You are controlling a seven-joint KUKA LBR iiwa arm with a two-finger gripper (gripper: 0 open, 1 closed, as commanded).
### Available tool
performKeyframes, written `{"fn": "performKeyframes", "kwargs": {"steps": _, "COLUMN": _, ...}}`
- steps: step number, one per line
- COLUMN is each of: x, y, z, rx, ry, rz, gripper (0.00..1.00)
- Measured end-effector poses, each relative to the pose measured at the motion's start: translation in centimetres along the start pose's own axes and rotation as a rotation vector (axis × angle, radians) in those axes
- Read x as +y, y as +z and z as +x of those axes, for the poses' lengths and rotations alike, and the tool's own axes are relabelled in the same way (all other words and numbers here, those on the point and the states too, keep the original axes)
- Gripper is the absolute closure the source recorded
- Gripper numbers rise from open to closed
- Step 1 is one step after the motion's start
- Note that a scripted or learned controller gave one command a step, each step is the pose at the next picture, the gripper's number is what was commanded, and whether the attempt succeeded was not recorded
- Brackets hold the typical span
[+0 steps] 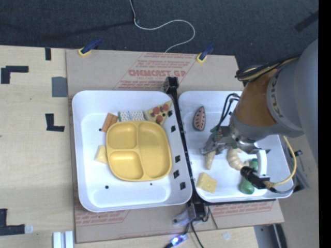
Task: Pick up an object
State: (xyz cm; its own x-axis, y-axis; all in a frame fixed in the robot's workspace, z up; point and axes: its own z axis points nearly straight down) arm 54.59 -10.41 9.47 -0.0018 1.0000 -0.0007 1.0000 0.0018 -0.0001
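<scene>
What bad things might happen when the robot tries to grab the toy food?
The gripper is low in the right bin, right by a pale banana-like piece and a croissant. These lie close together, so it might nudge one away or catch two. The watermelon slice and cheese lie apart, so those seem safer. The black cable near the green toy might snag.

Pale, perhaps banana-shaped piece (209, 160) lies in the right bin (227, 98).

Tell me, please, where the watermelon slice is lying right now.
The watermelon slice lies in the right bin, near its upper left corner, close to the divider between the bins and above the pincer.
</scene>
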Motion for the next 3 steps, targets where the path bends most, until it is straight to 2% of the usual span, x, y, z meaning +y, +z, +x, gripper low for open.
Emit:
{"fn": "performKeyframes", "kwargs": {"steps": 2, "x": 0.4, "y": -11.3, "z": 1.1, "rx": 0.001, "ry": -0.001, "rz": -0.003, "gripper": 1.00}}
{"fn": "performKeyframes", "kwargs": {"steps": 3, "x": 0.5, "y": -13.0, "z": 1.2, "rx": 0.001, "ry": 0.000, "rz": 0.000, "gripper": 1.00}}
